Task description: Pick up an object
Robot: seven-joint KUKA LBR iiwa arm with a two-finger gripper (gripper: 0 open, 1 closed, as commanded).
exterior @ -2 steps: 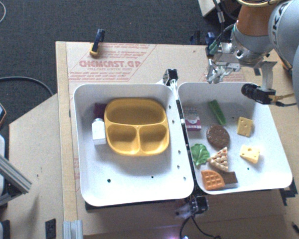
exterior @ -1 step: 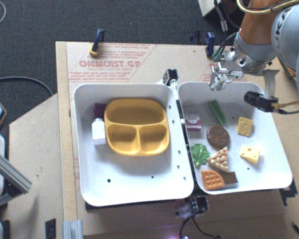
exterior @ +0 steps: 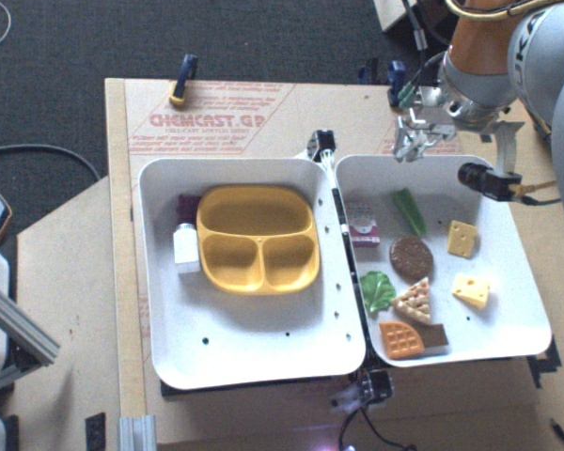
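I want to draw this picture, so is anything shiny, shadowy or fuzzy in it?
In the camera view, light is soft and even; the yellow tray has a gentle sheen, not harsh glare. A thin shadow hugs the left bin along its bottom edge. The gripper looks slightly blurred, and the small toy foods in the right bin are a bit grainy. A purplish glow sits at the bottom edge.

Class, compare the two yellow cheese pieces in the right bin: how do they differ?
The upper cheese piece lies nearer the bin's far edge; the lower cheese piece lies nearer its right wall. The upper one looks taller than wide, the lower one wider and tilted. Both are pale yellow with holes.
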